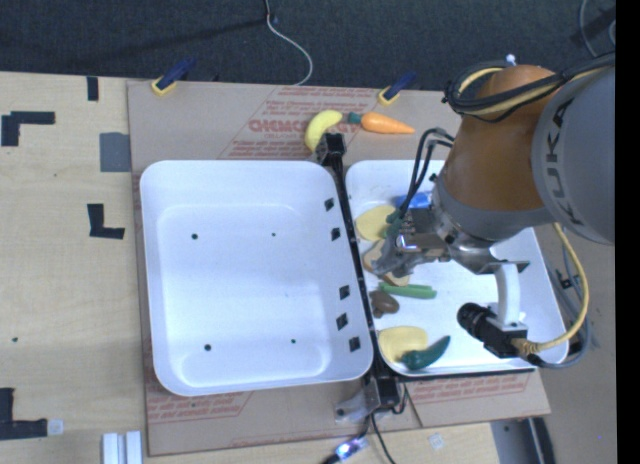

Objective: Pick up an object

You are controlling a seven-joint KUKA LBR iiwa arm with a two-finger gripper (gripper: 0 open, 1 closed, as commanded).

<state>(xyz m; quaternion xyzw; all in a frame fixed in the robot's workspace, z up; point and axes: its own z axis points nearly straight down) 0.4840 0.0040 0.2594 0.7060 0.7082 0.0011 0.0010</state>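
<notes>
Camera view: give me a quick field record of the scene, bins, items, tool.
left bin: white, shallow
right bin: white, holds small toy items
items in right bin: yellow disc; green pod; brown piece; yellow piece with dark green item lying on it
items outside bins: banana and carrot, on the cardboard behind the bins
arm: reaches in from the right, over the right bin
tool: low over the right bin's left side, above the items
tool state: cannot tell

You are looking at the bench (60,282) — two white bins (240,272) sitting on cardboard (270,122), a banana (322,127) and carrot (385,124) lying behind them.
</notes>
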